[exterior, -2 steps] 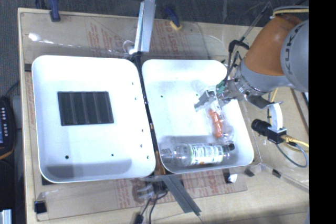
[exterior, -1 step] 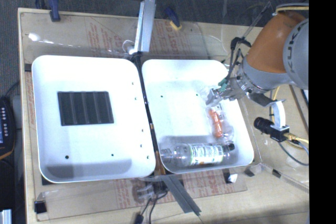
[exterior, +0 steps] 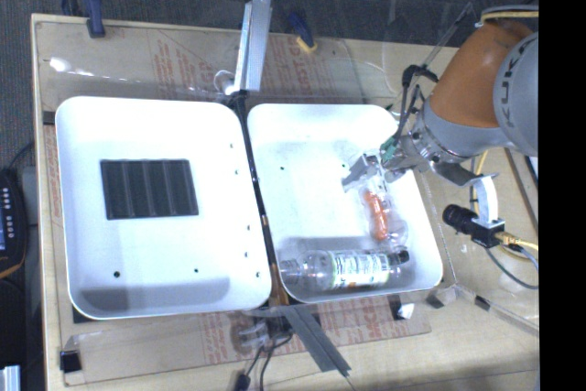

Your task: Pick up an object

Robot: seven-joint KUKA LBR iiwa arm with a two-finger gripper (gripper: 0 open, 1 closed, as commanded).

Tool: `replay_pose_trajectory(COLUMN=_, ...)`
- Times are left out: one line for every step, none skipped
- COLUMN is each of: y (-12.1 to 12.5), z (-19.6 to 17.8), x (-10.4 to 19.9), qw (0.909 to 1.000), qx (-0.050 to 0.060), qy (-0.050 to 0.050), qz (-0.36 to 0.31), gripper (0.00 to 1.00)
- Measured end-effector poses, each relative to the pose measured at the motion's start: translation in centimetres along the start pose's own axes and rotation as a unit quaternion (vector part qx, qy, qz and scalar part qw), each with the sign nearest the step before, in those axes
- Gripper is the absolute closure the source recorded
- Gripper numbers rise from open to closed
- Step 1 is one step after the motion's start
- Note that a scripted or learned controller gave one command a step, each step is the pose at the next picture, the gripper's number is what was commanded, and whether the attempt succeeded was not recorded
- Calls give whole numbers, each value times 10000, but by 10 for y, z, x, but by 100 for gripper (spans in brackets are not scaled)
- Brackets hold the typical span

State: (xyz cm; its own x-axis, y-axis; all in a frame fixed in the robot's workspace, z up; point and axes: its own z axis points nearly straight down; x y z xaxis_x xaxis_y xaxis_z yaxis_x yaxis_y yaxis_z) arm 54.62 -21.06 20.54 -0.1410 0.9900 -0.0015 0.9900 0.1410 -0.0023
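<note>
Nearest the camera, a clear plastic bottle (exterior: 343, 268) with a dark cap lies on its side along the front wall of the right bin (exterior: 302, 133); just behind its cap end, an orange-and-clear item (exterior: 378, 213) lies near the right wall. Hand (exterior: 359, 173) hangs over the right bin just above that orange item, can't tell if it's open or closed. Left bin (exterior: 82, 197) has a dark ribbed rectangular block (exterior: 148, 189) lying flat; both bins sit on the table (exterior: 137, 46).

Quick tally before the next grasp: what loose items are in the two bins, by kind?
Clear plastic bottle, lying in the right bin: 1
Orange object in clear wrap, right bin: 1
Dark ribbed rectangular tray, left bin: 1
Total: 3
</note>
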Motion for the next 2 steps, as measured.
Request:
replay_pose_trajectory(y=17, z=21, x=-1, qw=9990, qx=-7, qy=9, qz=-449, gripper=0)
replay_pose_trajectory(y=21, z=4, x=-2, qw=9982, qx=-6, qy=7, qz=-605, gripper=0)
